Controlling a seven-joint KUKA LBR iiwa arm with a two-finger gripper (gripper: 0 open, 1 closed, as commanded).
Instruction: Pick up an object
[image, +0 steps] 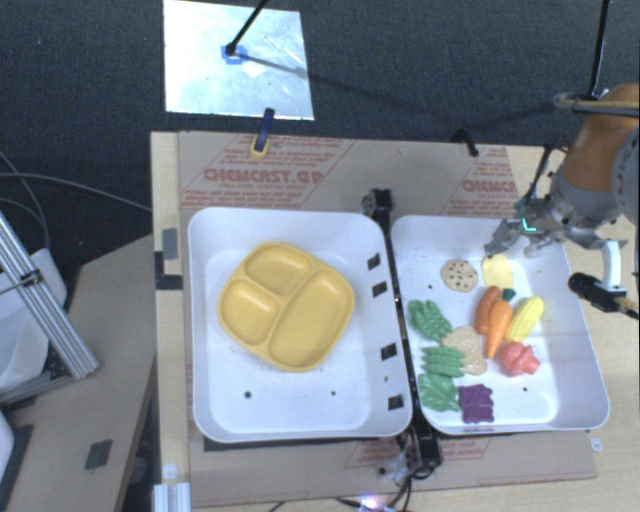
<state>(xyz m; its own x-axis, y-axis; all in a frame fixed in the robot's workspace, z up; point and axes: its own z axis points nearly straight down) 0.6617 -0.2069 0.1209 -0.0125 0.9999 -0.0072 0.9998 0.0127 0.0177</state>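
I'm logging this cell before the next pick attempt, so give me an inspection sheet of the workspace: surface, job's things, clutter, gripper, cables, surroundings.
Surface: two white bins side by side on printed cardboard; left bin, right bin.
Job's things: toy foods in the right bin: cookie, carrot, corn, purple grapes, green pieces, a red piece.
Clutter: yellow divided plate in the left bin.
Gripper: gripper above the right bin's far edge, near a pale yellow piece; nothing seen held.
Cables: dark cables at left.
Surroundings: dark carpet; reflective sheet beyond the bench; aluminium frame at left.
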